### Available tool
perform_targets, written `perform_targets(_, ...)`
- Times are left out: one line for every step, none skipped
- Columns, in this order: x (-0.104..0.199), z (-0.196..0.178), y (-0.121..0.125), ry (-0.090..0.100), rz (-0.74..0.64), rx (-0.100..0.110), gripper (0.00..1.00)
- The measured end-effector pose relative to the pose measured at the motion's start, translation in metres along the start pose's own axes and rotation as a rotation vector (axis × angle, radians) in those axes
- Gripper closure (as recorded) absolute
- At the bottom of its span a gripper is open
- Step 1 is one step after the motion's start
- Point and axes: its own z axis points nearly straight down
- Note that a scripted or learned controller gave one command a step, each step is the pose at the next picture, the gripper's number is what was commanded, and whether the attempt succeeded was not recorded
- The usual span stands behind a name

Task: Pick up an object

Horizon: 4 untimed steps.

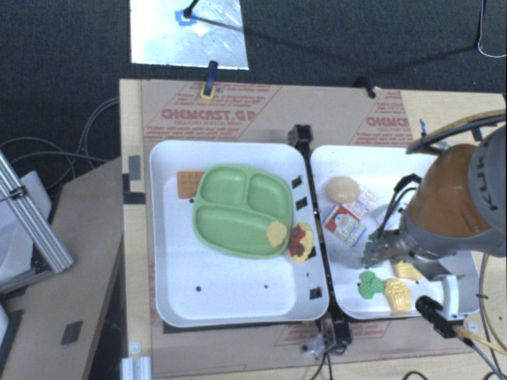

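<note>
My gripper (375,252) hangs low over the right bin (396,158), near its middle. A red and white carton (344,225) lies just to its left, with a beige round piece (342,188) and a clear wrapper (366,201) behind that. A green toy (368,285) sits right below the gripper, beside a yellow ridged toy (398,294). Another yellow piece (407,271) lies under the wrist. The arm's body hides the right part of the bin.
The left bin (230,299) holds a green divided plate (242,210) with a small yellow item (276,233) on its rim, an orange cracker (188,184) and a red toy (299,242) by the divider (315,212).
</note>
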Motion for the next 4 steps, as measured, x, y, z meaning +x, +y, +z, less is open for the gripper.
perform_targets(0.005, -0.047, -0.005, -0.001, -0.003, -0.005, 1.0)
perform_targets(0.005, -0.111, -0.004, -0.002, -0.003, -0.007, 1.0)
perform_targets(0.005, -0.126, -0.002, -0.001, -0.003, -0.003, 1.0)
perform_targets(0.038, -0.13, 0.031, 0.0, -0.007, -0.004, 1.0)
